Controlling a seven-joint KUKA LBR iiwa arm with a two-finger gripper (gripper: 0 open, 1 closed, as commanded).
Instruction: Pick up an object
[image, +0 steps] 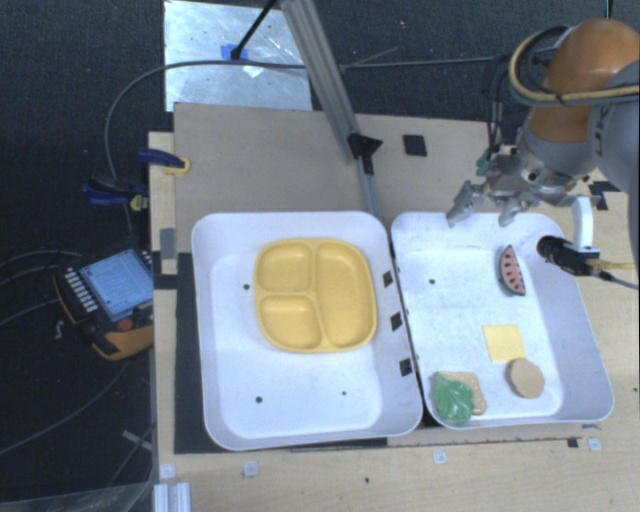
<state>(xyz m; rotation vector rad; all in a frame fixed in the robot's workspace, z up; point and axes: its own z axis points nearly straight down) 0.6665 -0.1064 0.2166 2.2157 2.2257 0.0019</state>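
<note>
The right bin holds a watermelon slice near its far right side. A flat yellow square lies nearer the front, beside a round tan cookie. A green leafy piece on toast sits at the front left corner. My gripper hovers over the bin's far rim, to the upper left of the watermelon slice. It is open, with nothing between its spread fingers.
The left bin carries a yellow divided plate. A slanted metal pole rises behind the bins. Tools and cables lie off the bench at the left.
</note>
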